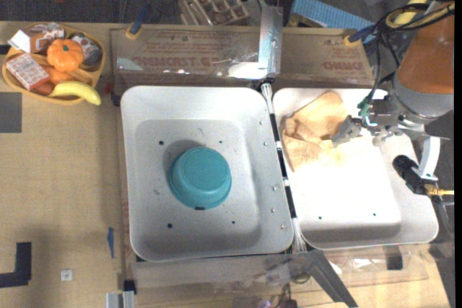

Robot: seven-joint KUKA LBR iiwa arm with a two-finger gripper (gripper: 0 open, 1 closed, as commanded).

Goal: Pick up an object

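A teal bowl point(201, 177) lies upside down in the middle of the left bin point(144, 112). A crumpled tan cloth-like object point(312, 125) lies in the far left corner of the right bin point(361, 209). My gripper point(341, 133) reaches in from the right and sits low at the cloth's right edge, touching or nearly touching it. The grey arm with its orange band point(429, 68) hangs over the right bin's far right corner. Nothing is visibly lifted.
A cardboard wall point(195, 54) runs behind both bins. A yellow bowl of toy fruit point(54, 65) sits on the bench at the far left. A black and white fitting with cables point(415, 171) hangs beside the arm over the right bin's right rim.
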